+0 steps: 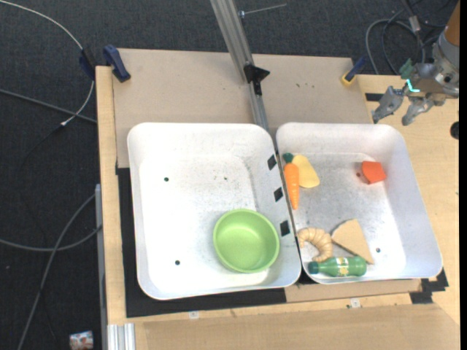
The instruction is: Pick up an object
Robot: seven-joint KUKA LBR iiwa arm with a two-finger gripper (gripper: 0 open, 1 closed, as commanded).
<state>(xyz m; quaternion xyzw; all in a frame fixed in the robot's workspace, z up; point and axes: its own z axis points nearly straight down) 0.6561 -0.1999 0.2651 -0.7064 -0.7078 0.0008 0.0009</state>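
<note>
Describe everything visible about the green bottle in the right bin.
The green bottle lies on its side along the near wall of the right bin, cap end pointing right. It looks like glossy plastic, with a yellow label around its middle. The croissant-like pastry sits just behind its left end, seemingly touching; the tan wedge lies close behind it.

A tan bench (182,86) is being shown from above, set on dark carpet (44,217). Two shallow white bins, the left bin (135,195) and the right bin (412,188), are being borne side by side on a black mat (124,268). A blue clamp (117,63) is being seen at the bench's far left corner. A metal rail (230,28) is being slanted down between the bins. Thin cables (44,115) are being trailed across the carpet.
</note>
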